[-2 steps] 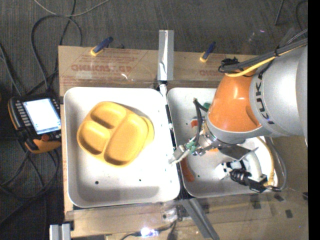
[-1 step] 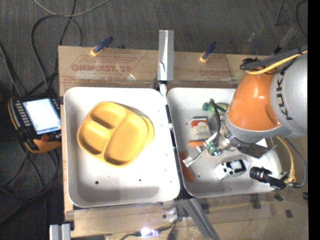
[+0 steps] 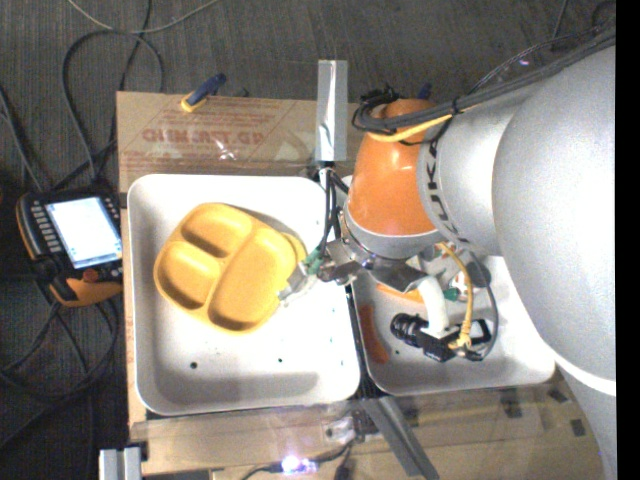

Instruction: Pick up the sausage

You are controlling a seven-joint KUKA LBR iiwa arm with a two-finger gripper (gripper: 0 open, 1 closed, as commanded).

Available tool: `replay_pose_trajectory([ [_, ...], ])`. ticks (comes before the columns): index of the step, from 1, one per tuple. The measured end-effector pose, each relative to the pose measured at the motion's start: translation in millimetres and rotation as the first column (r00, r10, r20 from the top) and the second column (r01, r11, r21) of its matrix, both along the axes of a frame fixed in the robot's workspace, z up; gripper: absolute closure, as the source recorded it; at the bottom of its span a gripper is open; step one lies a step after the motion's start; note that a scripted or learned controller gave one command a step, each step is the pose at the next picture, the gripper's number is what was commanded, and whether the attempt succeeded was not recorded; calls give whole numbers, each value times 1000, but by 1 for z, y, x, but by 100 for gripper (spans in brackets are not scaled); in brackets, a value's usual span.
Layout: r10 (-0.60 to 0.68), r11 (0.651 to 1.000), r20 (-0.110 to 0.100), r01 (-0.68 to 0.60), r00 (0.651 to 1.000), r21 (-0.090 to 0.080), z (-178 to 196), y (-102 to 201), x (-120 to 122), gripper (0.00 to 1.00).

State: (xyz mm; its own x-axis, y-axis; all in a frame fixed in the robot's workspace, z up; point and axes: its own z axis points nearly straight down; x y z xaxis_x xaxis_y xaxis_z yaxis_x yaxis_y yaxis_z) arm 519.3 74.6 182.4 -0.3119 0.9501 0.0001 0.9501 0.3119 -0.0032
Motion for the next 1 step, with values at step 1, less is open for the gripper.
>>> replay_pose_trajectory([
  [1, 72, 997, 1, -72, 997, -3, 1, -75, 7, 0],
])
